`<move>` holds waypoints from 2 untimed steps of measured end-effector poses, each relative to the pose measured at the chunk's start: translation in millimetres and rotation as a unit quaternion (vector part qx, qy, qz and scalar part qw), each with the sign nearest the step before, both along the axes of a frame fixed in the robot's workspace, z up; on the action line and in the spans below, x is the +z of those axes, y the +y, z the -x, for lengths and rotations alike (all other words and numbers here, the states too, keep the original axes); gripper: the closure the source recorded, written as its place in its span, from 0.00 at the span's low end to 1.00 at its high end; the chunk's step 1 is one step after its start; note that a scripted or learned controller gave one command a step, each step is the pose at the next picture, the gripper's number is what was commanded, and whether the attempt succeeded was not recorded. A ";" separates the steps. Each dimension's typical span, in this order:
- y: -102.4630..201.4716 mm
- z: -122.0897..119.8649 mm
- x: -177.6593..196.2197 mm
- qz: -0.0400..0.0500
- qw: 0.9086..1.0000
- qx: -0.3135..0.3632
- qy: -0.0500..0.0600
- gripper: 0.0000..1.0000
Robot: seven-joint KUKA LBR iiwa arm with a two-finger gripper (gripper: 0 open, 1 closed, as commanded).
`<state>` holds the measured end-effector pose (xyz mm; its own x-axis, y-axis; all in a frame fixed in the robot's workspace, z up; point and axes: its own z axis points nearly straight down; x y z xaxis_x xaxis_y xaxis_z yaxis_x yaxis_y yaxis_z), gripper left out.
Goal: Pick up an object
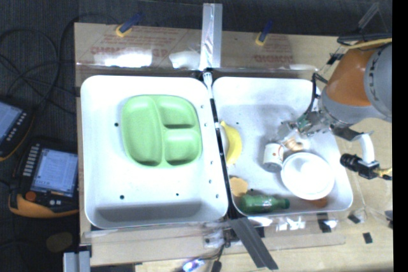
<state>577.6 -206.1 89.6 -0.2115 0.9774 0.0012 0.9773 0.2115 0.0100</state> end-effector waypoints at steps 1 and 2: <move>-1.1 -1.2 10.3 0.002 1.000 0.000 -0.002 1.00; 64.5 -41.9 94.4 0.002 1.000 0.010 0.005 1.00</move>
